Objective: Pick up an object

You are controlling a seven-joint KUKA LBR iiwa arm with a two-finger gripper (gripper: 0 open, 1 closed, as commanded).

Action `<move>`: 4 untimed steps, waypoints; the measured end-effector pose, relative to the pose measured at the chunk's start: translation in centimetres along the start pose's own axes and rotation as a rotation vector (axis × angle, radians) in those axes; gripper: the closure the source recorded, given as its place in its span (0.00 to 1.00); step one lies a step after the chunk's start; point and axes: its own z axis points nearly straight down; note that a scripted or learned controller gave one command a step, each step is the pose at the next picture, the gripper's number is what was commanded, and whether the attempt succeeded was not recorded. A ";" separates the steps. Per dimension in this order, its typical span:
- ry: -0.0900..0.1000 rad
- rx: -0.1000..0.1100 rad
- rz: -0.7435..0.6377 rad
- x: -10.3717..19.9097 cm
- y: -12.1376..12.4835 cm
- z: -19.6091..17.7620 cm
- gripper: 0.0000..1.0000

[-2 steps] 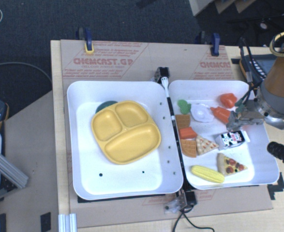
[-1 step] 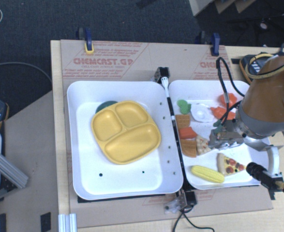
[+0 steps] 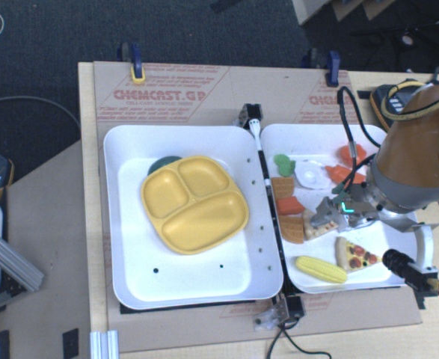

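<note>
Dark carpet (image 3: 47, 43) is seen around the worktop (image 3: 204, 88). Two white bins (image 3: 122, 223) are set side by side. Toy foods (image 3: 320, 268) are gathered at 3 o'clock, under the pincer (image 3: 330, 214), whose state cannot be told.

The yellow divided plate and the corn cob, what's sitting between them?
In the camera view, between the yellow plate and the corn cob lie bare white floor of the left bin and the two bins' meeting rims with a black strip.

Two white bins (image 3: 122, 200) sit side by side on my table (image 3: 204, 88); blue clamps (image 3: 136, 62) grip its far edge; dark carpet (image 3: 54, 21) lies beyond.
</note>
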 end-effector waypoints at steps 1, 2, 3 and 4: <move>0.002 -0.003 -0.001 -2.2 4.8 8.3 0.00; 0.007 -0.030 -0.016 -3.5 3.1 8.4 0.00; 0.014 -0.033 -0.023 -4.0 2.9 8.4 0.00; 0.016 -0.033 -0.023 -4.1 2.9 8.4 0.00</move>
